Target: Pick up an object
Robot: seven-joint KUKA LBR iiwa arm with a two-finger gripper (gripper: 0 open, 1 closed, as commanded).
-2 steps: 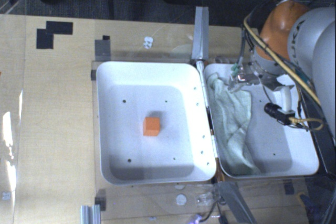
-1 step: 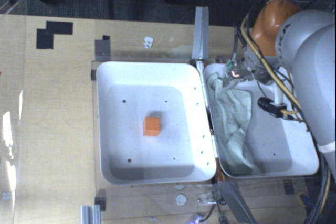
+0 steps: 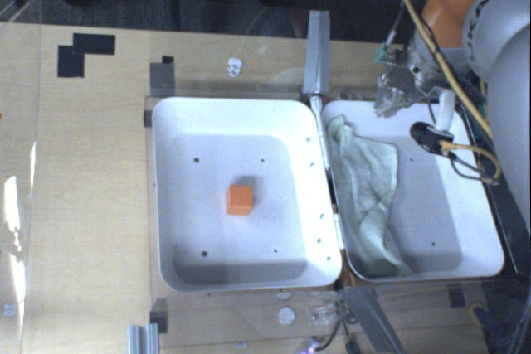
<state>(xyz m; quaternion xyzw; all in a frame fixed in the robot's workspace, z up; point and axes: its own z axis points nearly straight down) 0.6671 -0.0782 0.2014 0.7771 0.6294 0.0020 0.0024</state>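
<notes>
My gripper point(image 3: 397, 99) hangs over the far edge of the right bin point(image 3: 473, 211) beside the pale cloth point(image 3: 369, 195), while the orange cube point(image 3: 240, 200) sits alone in the left bin point(image 3: 178, 178).

Two shallow white plastic bins sit side by side at frame centre on a pale wooden bench point(image 3: 83, 203). The left bin point(image 3: 178, 261) holds a small orange cube point(image 3: 240, 200) near its middle. The right bin point(image 3: 473, 257) holds a crumpled pale cloth point(image 3: 369, 195) along its left side. The gripper point(image 3: 397, 95) hangs over the right bin's upper edge.
</notes>
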